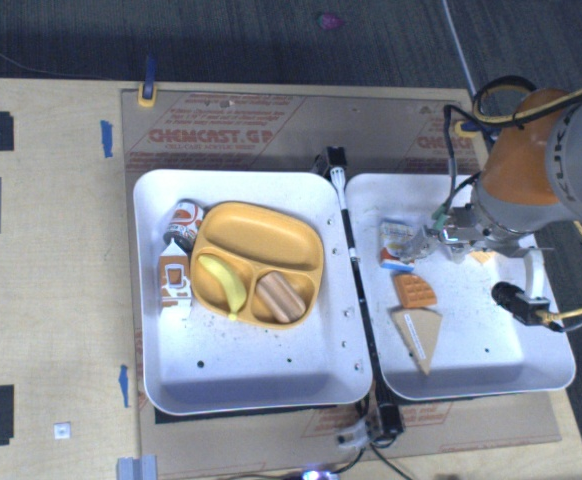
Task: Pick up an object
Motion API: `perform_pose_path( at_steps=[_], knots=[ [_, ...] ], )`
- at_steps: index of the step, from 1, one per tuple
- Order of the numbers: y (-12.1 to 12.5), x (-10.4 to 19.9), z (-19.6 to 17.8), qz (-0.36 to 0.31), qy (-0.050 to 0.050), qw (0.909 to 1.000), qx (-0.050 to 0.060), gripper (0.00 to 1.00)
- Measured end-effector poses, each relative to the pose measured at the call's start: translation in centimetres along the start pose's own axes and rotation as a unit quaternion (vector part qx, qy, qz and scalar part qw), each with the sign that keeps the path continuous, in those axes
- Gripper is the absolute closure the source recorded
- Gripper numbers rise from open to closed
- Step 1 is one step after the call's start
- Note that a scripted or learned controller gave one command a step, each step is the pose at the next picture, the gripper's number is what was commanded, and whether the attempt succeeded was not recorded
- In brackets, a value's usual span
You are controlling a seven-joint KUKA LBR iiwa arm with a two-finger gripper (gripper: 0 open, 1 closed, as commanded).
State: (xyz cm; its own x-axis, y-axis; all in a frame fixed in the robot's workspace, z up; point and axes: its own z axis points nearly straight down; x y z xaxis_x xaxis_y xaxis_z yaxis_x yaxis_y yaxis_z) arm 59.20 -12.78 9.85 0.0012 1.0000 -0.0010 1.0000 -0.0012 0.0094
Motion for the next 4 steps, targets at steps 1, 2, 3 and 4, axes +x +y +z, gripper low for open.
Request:
perform_pose_path(
  at_steps=[1, 2, 3, 4],
  knots=[
    [-6.4, 0.2, 0.7, 0.0, 0.0, 1.0, 0.003, 0.0],
    [-10.6, 2.6, 0.8, 0.0, -0.003, 1.0, -0.005, 0.0],
    [-10.5, 2.1, -0.4, 0.002, -0.008, 0.9999, -0.01, 1.0],
    [-10.5, 2.1, -0.4, 0.002, -0.008, 0.9999, -0.009, 0.0]
  ],
)
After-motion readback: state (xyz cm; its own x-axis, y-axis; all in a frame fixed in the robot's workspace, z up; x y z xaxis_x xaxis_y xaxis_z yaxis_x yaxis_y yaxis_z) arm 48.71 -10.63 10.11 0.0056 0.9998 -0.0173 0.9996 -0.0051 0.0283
